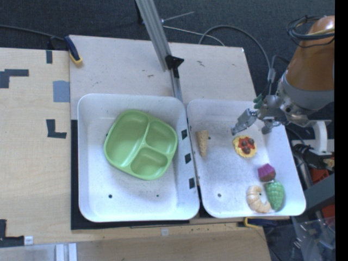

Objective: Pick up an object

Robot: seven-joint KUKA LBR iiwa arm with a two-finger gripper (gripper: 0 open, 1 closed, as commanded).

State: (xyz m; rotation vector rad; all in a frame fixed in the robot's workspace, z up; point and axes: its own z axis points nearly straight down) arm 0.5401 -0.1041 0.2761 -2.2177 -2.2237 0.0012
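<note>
Item: small round pastry (245, 146), yellow with red and dark topping, lying flat on the floor of the right bin (217, 162), toward its upper right part; judged the likeliest target because it sits nearest the gripper (253, 122). Gripper: hangs above the bin's upper right, just up from the pastry and apart from it, with nothing between its fingers; the jaws look spread, one finger reaching left over the bin floor and the other pointing down near the right wall. Arm (310, 64): grey with an orange band, entering from the right. Neighbours in the same bin: a cone (203, 142) near the left wall, well apart from the pastry; a purple piece (266, 172) below the pastry; a green vegetable (275, 195) and a pale curled croissant (257, 198) touching or nearly touching in the lower right corner. Left bin (89, 156): holds a green divided plate (141, 144). Risks, as judgement: the pastry is low and flat, so fingers coming down may close above it or skid off its rim; a descent a little off centre may push it aside without gripping it; the right finger stands close to the bin wall and could strike it; a drift downward in the view would bring the purple piece into the grasp instead.
</note>
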